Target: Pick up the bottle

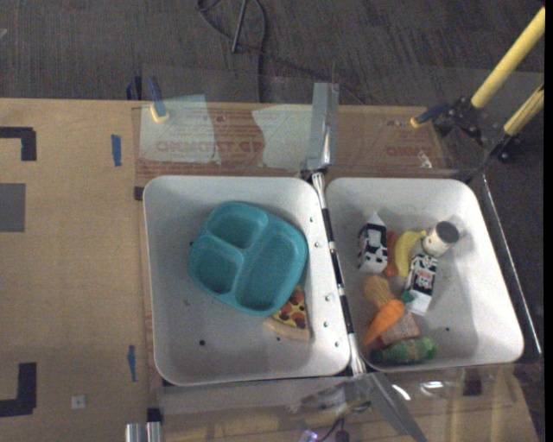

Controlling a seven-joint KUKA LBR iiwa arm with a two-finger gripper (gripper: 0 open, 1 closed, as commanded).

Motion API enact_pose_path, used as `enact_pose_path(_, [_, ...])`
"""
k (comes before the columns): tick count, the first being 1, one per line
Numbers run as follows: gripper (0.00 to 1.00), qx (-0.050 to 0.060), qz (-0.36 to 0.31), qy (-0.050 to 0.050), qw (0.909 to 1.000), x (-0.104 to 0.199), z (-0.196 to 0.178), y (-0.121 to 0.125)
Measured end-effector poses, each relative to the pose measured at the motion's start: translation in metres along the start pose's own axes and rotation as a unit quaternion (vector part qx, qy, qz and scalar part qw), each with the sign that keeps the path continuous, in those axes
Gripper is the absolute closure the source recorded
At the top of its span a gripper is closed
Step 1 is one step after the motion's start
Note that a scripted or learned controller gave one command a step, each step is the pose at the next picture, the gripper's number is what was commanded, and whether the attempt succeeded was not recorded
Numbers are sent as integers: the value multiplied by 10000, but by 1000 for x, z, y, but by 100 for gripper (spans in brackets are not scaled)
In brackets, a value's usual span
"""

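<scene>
1. Bottle [426,262]: cow-patterned, grey cap, in the right bin [492,285], touching the banana [406,249] and just above the carrot [384,321].
2. Left bin [173,285]: holds a teal tray [249,256] and a pizza slice [291,316].
3. Tool: its state cannot be told.
4. Progress: bottle ungrasped; approach, grip and lift all remain.

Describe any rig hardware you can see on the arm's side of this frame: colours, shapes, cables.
Upper right: two yellow rods slant down into a black clamp-like joint, with a small orange-tipped piece at its left. They look more like a stand than iiwa parts, though I cannot tell for sure. A dark cable loops on the floor at the top.
</scene>
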State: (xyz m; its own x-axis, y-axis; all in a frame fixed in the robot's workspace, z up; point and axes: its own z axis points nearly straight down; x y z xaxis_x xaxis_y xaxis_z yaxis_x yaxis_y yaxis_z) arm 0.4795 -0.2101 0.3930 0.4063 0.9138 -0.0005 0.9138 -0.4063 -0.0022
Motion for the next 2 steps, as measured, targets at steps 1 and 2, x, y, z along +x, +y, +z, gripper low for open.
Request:
enact_pose_path(1, [100, -11, 126, 1, 9999, -5, 135, 3])
enact_pose_path(2, [100, -18, 128, -2, 9999, -5, 126, 3])
